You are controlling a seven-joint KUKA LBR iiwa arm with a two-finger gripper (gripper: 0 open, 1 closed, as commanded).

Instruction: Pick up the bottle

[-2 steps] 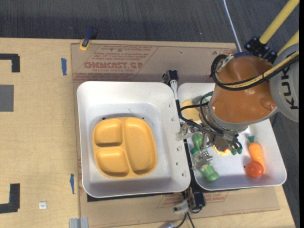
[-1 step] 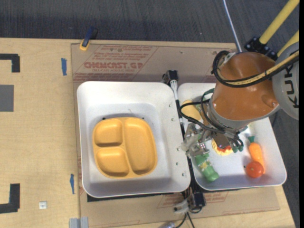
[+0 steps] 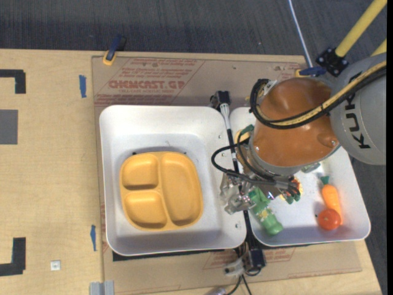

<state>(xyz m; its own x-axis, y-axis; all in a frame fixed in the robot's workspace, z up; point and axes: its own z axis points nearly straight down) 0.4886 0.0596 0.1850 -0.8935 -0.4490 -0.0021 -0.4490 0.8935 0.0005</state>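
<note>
Bottle: small green plastic one, lying on its side in the right bin, near that bin's front-left corner, cap end seemingly pointing toward the front edge; upper part hidden under the arm.
Handling: probably light and stiff, smooth and round, so likely to roll or slip; the best hold would be across the body at mid-length, not at the tapered end.
Jaws: low over the divide between the bins, just beside the bottle's upper end; apart or together, I cannot tell, and nothing is plainly held.
Neighbours: toy carrot and tomato near the right bin's right wall, well apart from the bottle.
Left bin: carries a yellow divided plate.
Table: bins rest on cardboard.
</note>
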